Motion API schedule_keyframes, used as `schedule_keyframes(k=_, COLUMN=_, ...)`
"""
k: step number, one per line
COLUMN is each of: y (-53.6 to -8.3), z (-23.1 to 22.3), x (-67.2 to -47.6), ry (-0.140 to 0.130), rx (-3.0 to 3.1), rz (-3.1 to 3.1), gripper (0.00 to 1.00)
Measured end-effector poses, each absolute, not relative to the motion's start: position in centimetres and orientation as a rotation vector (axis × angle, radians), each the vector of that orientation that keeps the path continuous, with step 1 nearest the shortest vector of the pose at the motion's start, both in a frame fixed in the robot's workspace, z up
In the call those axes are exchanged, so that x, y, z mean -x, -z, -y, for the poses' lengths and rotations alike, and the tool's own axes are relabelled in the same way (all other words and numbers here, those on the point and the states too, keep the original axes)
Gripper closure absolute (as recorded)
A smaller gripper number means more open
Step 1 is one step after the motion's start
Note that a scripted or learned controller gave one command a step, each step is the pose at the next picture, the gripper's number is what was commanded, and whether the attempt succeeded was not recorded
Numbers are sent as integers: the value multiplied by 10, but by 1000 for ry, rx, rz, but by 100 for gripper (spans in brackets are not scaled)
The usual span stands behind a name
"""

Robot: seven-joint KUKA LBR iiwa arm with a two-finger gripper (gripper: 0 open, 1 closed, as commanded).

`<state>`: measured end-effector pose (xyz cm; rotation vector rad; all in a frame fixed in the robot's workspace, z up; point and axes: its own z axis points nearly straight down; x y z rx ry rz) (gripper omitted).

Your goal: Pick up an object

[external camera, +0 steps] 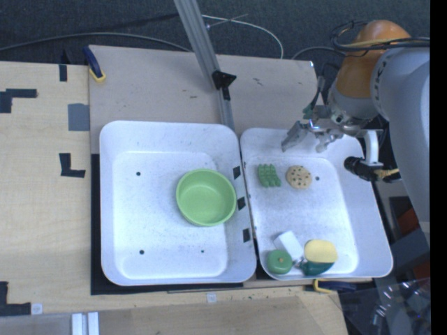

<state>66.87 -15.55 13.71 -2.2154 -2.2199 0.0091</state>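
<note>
Camera view: the gripper (pixel 309 138) hangs open and empty just above the cookie (pixel 299 177), probably light, stiff; grasp its edges.

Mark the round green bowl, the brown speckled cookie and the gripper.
round green bowl (pixel 205 197), camera view, inner floor
brown speckled cookie (pixel 299 177), camera view, top face
gripper (pixel 307 140), camera view, between fingertips

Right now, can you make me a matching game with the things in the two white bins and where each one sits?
Things:
1. bowl
2. cookie
3. yellow toy
4. gripper

Places:
A. near corner of the right bin
B. over the far edge of the right bin
C. in the left bin
D. middle of the right bin, beside a green ridged piece

Pairs: 1-C, 2-D, 3-A, 4-B
</note>
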Motion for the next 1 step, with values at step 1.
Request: schedule_keyframes(k=1, y=-85, z=154, x=-668, ry=-8, rx=2216, rz=2222, gripper=0)
